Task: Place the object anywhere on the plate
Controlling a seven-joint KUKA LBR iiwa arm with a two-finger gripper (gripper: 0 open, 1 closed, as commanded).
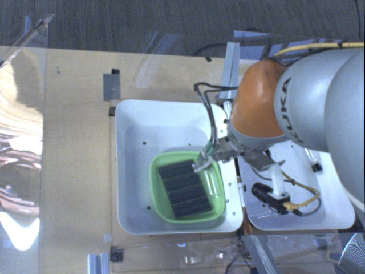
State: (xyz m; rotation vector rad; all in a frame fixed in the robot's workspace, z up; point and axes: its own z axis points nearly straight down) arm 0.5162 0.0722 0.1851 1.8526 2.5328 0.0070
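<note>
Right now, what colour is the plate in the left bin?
Light green plate, in the camera view.

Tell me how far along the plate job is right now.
Looks nearly done: the dark ridged block already lies flat inside the green plate in the left bin. The hand sits at the block's upper right corner, over the plate's rim; whether it is gripping the block is unclear. What is left is to let go, if needed, and to lift the arm away.

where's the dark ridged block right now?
The dark ridged block lies flat on the green plate in the left white bin, toward the bin's lower right corner, with the end effector at the block's upper right end.
</note>
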